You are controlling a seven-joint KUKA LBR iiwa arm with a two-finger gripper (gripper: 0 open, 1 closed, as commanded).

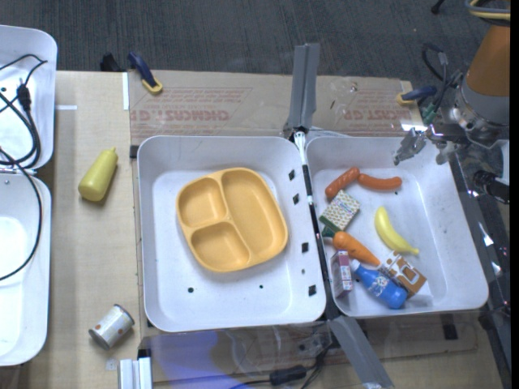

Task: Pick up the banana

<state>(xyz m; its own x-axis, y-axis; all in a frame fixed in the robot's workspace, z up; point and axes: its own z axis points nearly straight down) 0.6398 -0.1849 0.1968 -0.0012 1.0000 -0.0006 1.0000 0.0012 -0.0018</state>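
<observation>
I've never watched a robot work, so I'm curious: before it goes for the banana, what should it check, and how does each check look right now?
1. Banana in plain sight in the right bin: ok.
2. Nothing lying on top of it: ok.
3. Space around it: not ok, the carrot and a small carton lie close by.
4. Gripper above the banana: not ok, it sits at the bin's far right corner.
5. Fingers open: cannot tell.

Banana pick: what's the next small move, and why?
Probably bring the gripper forward and a bit left until it sits over the banana. The gripper is at the right bin's back edge; the banana lies mid-bin, apart from the sausage and carrot.
</observation>
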